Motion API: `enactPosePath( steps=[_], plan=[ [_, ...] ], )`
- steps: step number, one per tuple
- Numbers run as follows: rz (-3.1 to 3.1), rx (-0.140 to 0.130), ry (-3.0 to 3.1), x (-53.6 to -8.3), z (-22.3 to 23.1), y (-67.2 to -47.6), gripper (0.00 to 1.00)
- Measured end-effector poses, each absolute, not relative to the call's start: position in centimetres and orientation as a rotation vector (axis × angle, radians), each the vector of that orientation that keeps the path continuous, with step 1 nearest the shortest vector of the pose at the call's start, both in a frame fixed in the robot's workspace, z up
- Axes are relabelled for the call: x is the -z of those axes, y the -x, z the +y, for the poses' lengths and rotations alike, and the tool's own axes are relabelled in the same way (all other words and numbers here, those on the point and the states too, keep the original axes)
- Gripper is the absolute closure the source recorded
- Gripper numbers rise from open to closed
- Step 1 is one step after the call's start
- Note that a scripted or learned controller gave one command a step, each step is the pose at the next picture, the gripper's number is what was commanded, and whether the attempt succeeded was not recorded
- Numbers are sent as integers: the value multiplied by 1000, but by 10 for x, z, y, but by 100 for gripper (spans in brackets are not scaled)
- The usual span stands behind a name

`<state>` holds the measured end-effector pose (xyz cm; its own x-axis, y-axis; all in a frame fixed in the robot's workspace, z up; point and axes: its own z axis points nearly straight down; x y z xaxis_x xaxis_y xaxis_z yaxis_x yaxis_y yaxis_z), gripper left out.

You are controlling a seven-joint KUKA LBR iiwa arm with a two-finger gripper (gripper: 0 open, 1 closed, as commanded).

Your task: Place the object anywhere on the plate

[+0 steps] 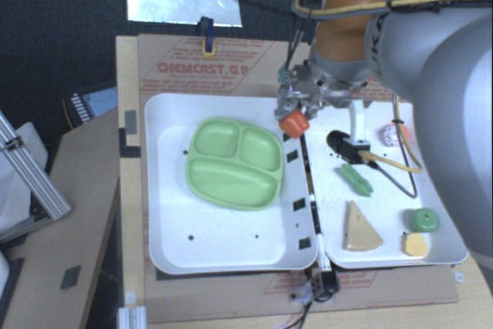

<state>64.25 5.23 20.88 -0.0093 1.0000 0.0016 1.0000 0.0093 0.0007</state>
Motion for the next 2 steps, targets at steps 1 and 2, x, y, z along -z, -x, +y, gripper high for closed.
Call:
enactPosePath(
  steps=[1,2],
  plan=[
    [-2232,4,2210,-222,106,-638,100],
    [-2230,0,2211,-218,148,-619,100]
  ],
)
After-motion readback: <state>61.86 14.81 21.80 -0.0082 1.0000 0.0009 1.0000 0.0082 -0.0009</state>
